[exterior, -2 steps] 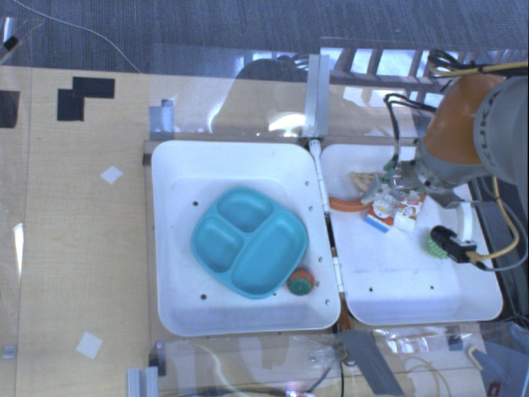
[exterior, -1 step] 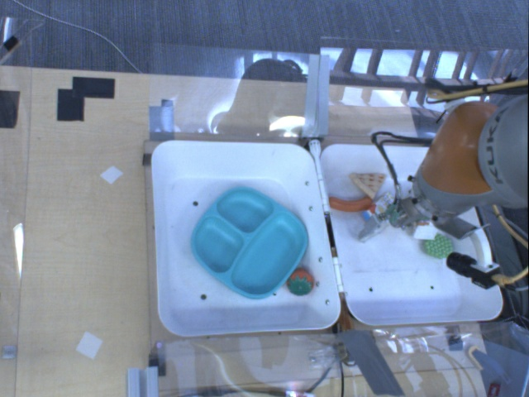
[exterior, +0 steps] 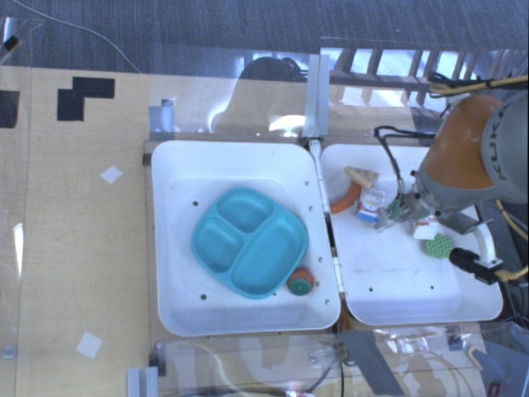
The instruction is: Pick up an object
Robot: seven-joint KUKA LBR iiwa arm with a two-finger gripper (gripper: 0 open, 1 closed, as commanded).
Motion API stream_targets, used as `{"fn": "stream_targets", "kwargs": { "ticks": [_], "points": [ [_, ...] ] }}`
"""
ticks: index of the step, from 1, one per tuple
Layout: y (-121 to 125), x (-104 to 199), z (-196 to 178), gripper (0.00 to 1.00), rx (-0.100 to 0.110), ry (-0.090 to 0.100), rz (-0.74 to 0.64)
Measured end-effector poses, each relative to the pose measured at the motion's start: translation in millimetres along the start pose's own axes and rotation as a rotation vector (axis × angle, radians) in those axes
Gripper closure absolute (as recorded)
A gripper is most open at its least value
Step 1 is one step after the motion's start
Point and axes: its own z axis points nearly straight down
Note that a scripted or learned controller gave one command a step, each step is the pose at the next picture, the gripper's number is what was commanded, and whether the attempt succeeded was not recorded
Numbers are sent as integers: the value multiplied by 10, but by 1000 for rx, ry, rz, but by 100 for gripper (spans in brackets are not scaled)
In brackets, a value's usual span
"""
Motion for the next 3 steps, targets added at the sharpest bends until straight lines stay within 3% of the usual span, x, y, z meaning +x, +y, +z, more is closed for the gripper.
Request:
{"fn": "stream_targets", "kwargs": {
  "ticks": [1,2,3],
  "points": [
    [234,144,123,100,8,3,-160],
    [237,153,132,0,7,4,-160],
    [744,-78,170,0,21,12,-171]
  ]
}}
